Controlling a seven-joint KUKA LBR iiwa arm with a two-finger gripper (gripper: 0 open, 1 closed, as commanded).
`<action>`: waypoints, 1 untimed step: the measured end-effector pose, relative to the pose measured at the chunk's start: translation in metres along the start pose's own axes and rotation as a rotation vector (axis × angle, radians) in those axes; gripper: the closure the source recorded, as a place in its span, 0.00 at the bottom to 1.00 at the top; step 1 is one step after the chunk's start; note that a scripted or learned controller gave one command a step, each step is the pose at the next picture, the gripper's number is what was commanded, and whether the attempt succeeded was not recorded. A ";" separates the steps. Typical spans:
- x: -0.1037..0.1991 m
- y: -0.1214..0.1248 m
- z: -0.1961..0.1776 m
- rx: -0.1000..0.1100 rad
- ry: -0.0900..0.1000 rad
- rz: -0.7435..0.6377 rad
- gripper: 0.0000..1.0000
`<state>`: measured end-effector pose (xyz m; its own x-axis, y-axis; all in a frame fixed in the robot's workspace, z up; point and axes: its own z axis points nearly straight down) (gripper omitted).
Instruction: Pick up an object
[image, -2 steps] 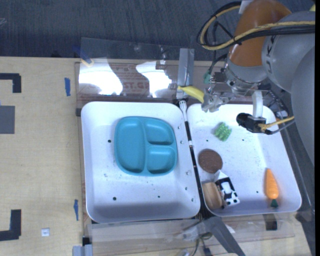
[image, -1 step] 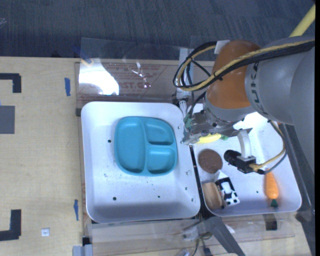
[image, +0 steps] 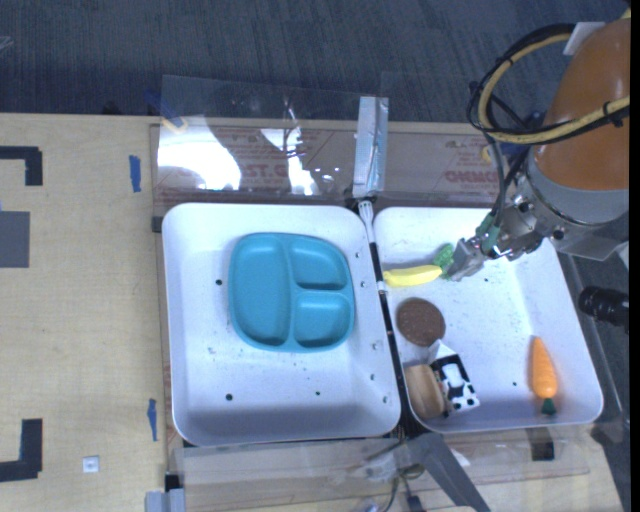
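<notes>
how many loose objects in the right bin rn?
5: banana near the top left by the gripper, brown disc mid-left, wooden piece and black-and-white toy at the bottom left, carrot lower right. The arm may hide more.

arm (image: 590, 120): cut off by the top and right picture edges | gripper (image: 462, 258): fingertips too blurred to tell apart, right end of banana (image: 412, 275) hidden under them | black-and-white toy (image: 455, 383): too small to identify | carrot (image: 543, 372): green tip barely resolved
</notes>
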<state>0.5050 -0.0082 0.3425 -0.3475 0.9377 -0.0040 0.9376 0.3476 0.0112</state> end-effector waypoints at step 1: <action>0.012 0.000 -0.058 0.008 0.001 0.352 1.00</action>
<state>0.5001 0.0034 0.4002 -0.0033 1.0000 -0.0005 1.0000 0.0033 0.0036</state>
